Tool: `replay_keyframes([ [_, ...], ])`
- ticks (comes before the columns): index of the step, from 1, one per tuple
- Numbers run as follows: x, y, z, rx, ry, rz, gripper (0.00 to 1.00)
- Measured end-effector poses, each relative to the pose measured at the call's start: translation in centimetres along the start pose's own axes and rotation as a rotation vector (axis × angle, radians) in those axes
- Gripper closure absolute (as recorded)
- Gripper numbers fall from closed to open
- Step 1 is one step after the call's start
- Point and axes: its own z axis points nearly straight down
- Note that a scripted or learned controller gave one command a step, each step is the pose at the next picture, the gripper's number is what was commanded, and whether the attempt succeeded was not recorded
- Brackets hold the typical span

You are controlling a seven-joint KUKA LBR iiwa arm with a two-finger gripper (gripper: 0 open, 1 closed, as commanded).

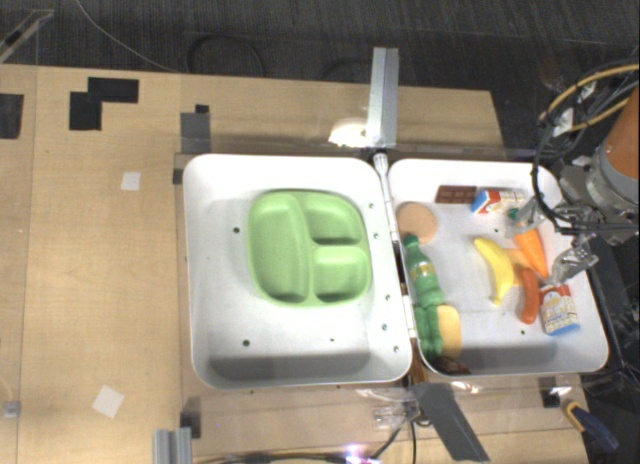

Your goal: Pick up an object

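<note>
Over right white bin's (590,347) far-right side, grey two-finger gripper (572,264) hangs above small red-white-blue packet (558,310), beside orange carrot-shaped toy (531,249); cannot tell how wide jaws stand or if anything is gripped. Yellow plastic banana (495,266) lies mid-bin. Green sectioned plate (305,246) sits in left white bin (215,332).

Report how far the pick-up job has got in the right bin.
Done: the arm has reached in; its hand sits low over the right bin, beside the orange carrot and above the small bottle.
In hand: nothing visibly lifted; whether it grips anything cannot be told.
Left: grasp and raise an item. The banana and green bottle lie in the bin.
</note>
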Motion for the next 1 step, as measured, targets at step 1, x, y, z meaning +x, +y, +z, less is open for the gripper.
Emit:
replay_keyframes([
  [1,2.27,3.57,10.75,-0.008,0.005,-0.080,0.00],
])
